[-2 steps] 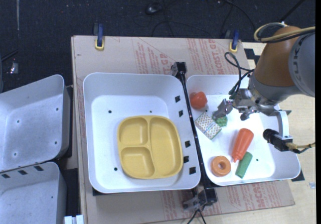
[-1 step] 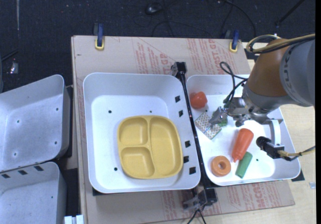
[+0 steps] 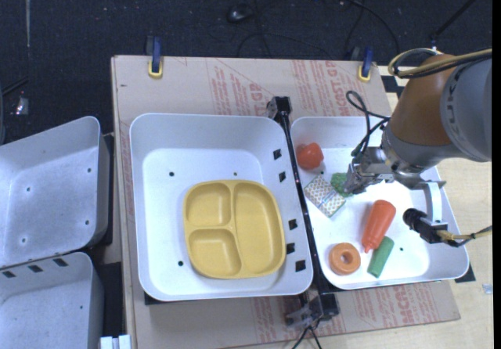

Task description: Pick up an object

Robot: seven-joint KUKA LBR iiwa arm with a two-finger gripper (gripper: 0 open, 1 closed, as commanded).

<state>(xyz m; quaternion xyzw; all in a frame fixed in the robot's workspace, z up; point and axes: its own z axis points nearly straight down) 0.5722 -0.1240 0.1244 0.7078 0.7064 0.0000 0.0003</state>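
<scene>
Because the task names no particular object, the likeliest target is whatever lies under the gripper: a small green object in the right bin, pressed against the gripper's tip and touching a checkered packet on its other side. Whether the jaws are open or closed on it cannot be told; the wrist hides them from above. Around these lie a small red tomato-like ball toward the bin's far corner, an orange carrot with a green end nearer the front, and an orange ring-shaped toy beside it. The left bin holds a yellow divided plate. Nothing appears lifted: every object rests on the bin floor, so I judge the reach done, with grasp and lift remaining.
</scene>
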